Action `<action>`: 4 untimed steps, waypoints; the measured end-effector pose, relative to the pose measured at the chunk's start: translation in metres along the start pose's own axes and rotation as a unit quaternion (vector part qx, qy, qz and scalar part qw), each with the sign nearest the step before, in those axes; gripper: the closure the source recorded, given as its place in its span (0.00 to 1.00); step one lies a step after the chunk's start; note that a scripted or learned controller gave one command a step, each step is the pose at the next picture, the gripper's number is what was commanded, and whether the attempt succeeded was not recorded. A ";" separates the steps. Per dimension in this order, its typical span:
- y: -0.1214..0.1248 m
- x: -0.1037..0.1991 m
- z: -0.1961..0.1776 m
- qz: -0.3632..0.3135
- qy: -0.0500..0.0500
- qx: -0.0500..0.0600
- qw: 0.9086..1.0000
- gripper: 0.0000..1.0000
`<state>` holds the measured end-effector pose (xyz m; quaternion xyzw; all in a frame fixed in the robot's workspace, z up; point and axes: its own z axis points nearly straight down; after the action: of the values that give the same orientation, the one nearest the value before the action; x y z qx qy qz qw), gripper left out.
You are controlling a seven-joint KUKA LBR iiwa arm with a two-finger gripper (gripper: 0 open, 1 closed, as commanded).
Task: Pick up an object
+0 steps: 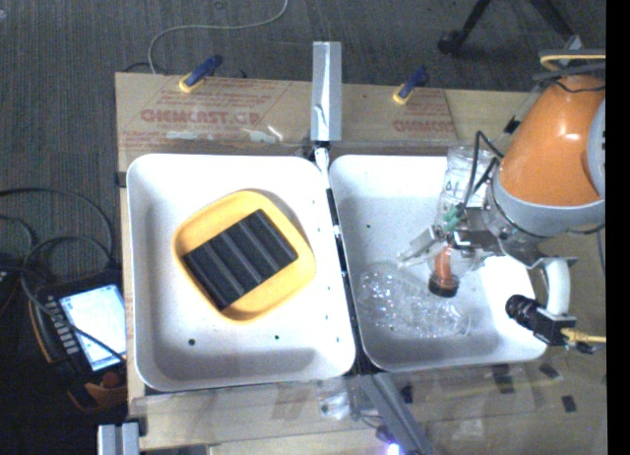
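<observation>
The left bin (pixel 148 246) holds a yellow tray (pixel 246 252) with a black ribbed insert, lying flat and turned at a slant, near the bin's middle. It is well apart from the arm, so it is not the target of this try.

In the right bin (pixel 374 197) a clear crumpled plastic piece (pixel 404 303) lies toward the near wall. Just right of it and partly over it hangs the pincer (pixel 445 268), with a small orange-brown, dark-tipped thing (pixel 443 276) at its lower end; whether that is a gripped object or part of the tool, I cannot tell, nor how the pincer stands.

To do this step well, I judge the descent should go straight down over the plastic's thickest fold, since thin clear film slips and flattens easily. Closing low and slowly, then lifting only a little to check the hold, would be wise.

The brown board (pixel 212 113) on the surface behind the bins carries faded red lettering that seems to read "CHEMCAST"; the rest is too faint. A lit screen (pixel 94 320) sits on the floor at far left, its text unreadable.
</observation>
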<state>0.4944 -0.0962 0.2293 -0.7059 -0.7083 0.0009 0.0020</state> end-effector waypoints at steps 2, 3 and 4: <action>0.076 -0.114 0.133 -0.093 0.002 -0.006 0.996 0.00; 0.068 -0.110 0.013 -0.045 -0.001 -0.002 0.999 0.00; 0.007 -0.095 -0.022 -0.034 0.000 -0.001 0.999 0.00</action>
<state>0.5018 -0.1910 0.2512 -0.6813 -0.7320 0.0003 0.0012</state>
